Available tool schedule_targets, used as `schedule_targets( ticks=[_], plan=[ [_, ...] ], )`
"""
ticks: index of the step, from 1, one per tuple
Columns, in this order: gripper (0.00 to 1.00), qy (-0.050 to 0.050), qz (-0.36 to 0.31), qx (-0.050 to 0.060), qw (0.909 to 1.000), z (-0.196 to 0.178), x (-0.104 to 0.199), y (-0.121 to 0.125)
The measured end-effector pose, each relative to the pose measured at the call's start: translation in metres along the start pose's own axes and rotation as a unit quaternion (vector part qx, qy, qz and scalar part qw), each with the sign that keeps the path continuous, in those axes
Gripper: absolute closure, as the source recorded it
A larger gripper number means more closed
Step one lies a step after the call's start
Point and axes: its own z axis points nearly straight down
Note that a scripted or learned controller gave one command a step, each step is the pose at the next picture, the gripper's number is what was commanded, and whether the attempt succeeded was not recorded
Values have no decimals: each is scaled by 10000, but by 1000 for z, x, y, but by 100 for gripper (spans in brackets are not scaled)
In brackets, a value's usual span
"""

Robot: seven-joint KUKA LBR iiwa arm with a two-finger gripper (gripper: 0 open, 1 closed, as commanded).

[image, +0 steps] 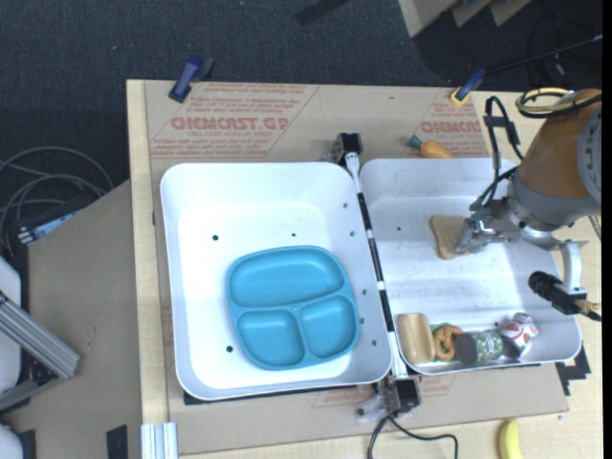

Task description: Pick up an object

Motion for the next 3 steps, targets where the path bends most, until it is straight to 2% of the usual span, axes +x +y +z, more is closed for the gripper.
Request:
schedule_targets(
  ticks=[1,2,3],
  plan=[
    [100,8,4,36,10000,4,-29,-38],
    [100,-4,-4,5,10000,-136,-13,-21],
    [100,2,-5,-12,10000,0,8,10]
  ],
)
